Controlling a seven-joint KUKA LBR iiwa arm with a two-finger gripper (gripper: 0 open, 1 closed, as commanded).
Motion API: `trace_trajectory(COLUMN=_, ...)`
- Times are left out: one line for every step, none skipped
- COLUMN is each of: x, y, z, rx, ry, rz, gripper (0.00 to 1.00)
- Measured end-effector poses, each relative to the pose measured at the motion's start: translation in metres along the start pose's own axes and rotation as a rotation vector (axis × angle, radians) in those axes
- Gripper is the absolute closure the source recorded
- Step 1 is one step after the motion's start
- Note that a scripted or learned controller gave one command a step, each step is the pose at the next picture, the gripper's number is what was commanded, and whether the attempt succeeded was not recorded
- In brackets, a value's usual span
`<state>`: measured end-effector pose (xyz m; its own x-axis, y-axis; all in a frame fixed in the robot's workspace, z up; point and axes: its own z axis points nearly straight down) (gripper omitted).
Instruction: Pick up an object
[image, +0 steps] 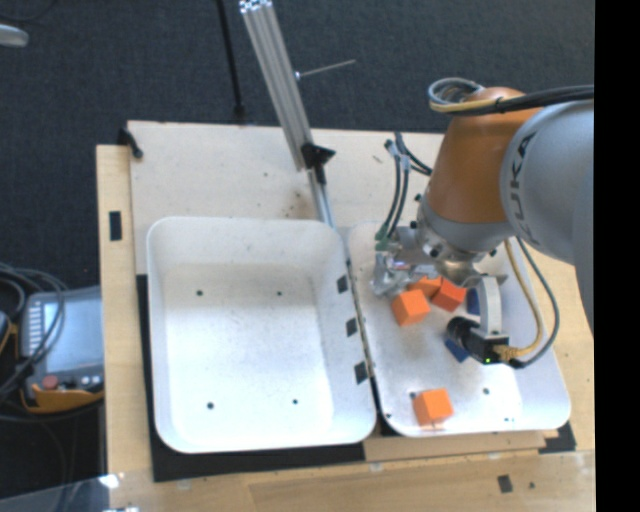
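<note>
Arm (540, 150) was in from the right, orange band (470, 170) bright above the wrist, and it hung low over the far end of the right bin (545, 410). The jaws sat down near that bin's far left corner, close to the wall it shares with the left bin (250, 330), and with the wrist bulking over them I could not tell whether they were wide or narrow. Just beside them, on the near side, lay the tilted orange block (410, 306), turned corner-on and resting on the bin floor. Right behind it, touching or nearly so, was a second orange block (447, 294), half tucked under the wrist. Well apart from that pair, down by the near rim, a third orange block (433, 405) sat on its own. A small blue thing (458, 348) lay between the pair and the loner, partly hidden, too little of it on show to name. Both bins rested side by side on the pale desk (200, 160), the left one's white floor speckled with dark flecks, and a slanted aluminium rail (278, 80) ran down towards the gap between them
</note>
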<state>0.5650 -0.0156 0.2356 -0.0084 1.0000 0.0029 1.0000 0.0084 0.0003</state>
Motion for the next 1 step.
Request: trace_trajectory(x=0.0506, y=-0.0086, z=0.0095, rx=0.002, ry=-0.002, rz=0.002, gripper=1.0)
